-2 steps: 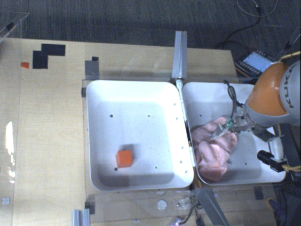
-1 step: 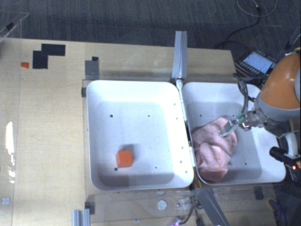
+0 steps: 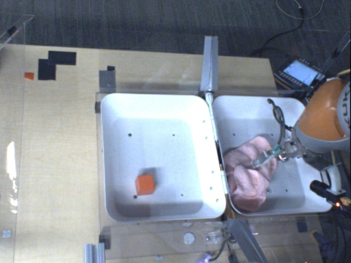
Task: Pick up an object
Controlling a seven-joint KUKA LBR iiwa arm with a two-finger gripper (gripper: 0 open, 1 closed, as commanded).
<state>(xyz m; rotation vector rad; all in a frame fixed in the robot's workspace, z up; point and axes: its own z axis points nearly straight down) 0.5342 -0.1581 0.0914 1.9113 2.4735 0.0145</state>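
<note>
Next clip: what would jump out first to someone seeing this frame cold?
First the grey arm with its orange band coming in from the right, its gripper down on a crumpled pink cloth along the left side of the right bin. Next, a small orange block alone in the lower part of the left bin.

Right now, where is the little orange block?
The orange block sits in the left bin, near its front-left corner. The pink cloth and the gripper are over in the right bin.
</note>
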